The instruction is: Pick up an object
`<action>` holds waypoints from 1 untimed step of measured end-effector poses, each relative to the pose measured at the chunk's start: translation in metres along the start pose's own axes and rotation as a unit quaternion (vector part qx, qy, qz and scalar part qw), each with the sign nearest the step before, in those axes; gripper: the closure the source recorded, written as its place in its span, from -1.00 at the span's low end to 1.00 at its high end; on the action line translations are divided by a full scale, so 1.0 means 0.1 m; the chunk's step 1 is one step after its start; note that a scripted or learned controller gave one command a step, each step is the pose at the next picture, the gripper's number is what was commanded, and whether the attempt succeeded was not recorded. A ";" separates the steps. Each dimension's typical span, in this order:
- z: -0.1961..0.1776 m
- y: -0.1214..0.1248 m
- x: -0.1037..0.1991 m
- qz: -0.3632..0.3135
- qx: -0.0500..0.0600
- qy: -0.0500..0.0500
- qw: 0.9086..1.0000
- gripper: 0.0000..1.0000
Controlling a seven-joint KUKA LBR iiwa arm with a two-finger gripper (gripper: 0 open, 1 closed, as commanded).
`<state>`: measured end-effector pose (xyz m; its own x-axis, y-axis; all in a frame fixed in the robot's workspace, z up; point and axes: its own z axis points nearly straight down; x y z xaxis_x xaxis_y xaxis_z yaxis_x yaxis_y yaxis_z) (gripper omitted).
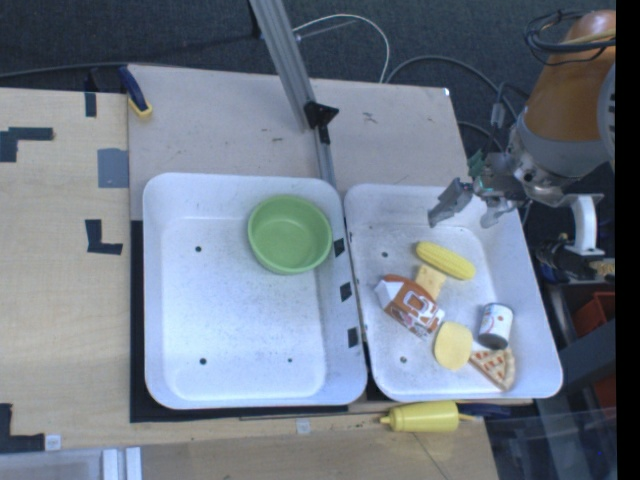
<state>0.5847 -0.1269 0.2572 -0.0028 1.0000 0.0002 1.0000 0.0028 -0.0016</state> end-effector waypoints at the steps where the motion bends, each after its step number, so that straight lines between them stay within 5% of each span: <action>1: 0.00 0.00 0.00 0.000 0.000 0.000 1.000 -1.00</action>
<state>0.5847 -0.1269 0.2573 -0.0026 1.0000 0.0004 1.0000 0.0026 -0.0014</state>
